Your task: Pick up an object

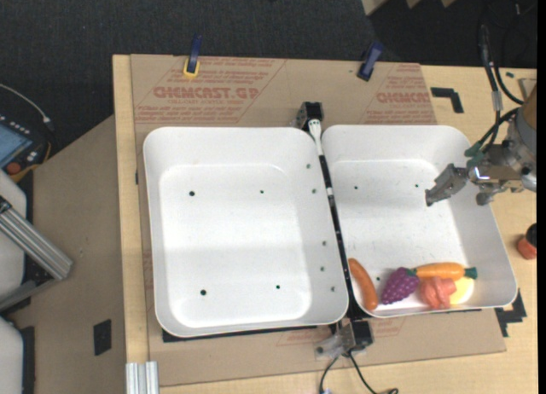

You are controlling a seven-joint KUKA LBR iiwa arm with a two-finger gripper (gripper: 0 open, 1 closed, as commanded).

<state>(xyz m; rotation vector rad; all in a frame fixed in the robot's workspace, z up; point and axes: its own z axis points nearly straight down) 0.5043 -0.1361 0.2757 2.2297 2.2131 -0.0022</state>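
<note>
Several toy foods lie along the front edge of the right bin: an orange sausage, a purple bunch of grapes, a carrot with a green top, a red piece and a yellow piece pressed together. My gripper hangs over the bin's right side, well behind the foods. It is open, its fingers spread apart with nothing between them. One finger points down and to the left.
The left bin lies beside the right one, a black divider strip between them. Both rest on a cardboard sheet held by two clamps at the back. A small orange-red thing sits outside the right bin.
</note>
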